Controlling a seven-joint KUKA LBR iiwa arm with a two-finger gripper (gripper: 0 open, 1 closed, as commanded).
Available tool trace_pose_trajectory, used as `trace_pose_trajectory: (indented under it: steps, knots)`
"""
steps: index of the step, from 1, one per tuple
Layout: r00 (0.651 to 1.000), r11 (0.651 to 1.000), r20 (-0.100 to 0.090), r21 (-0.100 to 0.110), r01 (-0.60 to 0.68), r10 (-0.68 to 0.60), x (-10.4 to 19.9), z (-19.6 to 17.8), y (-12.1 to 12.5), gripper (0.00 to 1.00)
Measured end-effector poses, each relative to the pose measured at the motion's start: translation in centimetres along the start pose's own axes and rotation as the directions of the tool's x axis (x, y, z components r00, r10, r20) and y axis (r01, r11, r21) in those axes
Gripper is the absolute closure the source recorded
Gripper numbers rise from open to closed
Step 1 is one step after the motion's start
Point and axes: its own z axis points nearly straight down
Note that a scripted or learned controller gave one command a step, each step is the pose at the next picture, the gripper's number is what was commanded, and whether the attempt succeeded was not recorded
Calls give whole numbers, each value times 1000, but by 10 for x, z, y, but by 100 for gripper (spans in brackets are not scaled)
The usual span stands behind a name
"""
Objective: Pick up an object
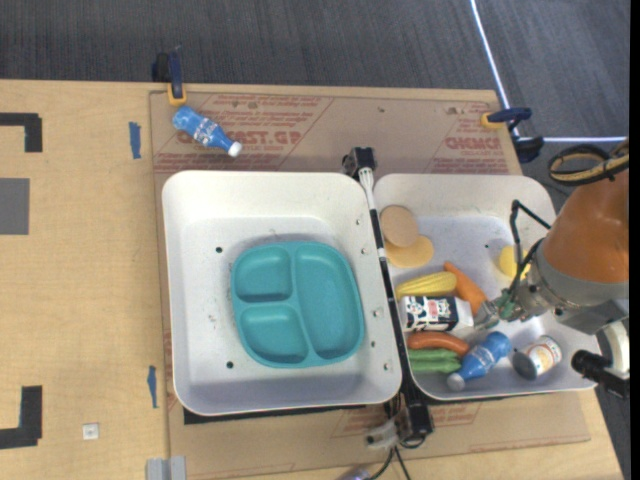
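Teal tray (297, 303) lies in the left bin (190, 268); pincer (497, 311) hangs low over the right bin's (470, 203) toys.

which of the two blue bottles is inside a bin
The small blue plastic bottle with a white cap lying in the right white bin, beside the green vegetable. The other blue bottle lies on the cardboard behind the left bin.

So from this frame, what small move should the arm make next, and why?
Probably a short descent. The gripper hangs low in the right bin, over the gap between the carrot and the blue bottle, with nothing visibly between its fingers. The bottle lies just in front of it, so easing down toward that looks like the likeliest pick, though the fingers are hard to read here.
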Motion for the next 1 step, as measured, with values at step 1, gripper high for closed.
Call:
trace_pose_trajectory:
  steps: [1]
  knots:
    - [994,994,-5,6,-106,106,96,-88,16,100]
